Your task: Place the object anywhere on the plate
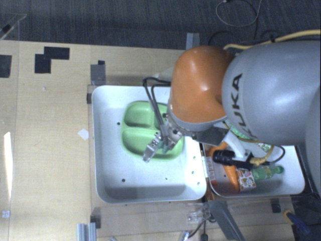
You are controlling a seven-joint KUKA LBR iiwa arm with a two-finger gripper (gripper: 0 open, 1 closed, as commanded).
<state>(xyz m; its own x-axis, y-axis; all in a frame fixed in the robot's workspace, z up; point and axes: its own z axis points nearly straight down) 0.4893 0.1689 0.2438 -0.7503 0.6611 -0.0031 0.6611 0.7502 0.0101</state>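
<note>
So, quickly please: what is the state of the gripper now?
Gripper: over the green plate in the left bin; open or closed cannot be told.

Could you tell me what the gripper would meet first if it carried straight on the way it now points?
Most likely the green plate: the gripper points down over its lower right part in the left bin. Its height above the plate is unclear.
</note>
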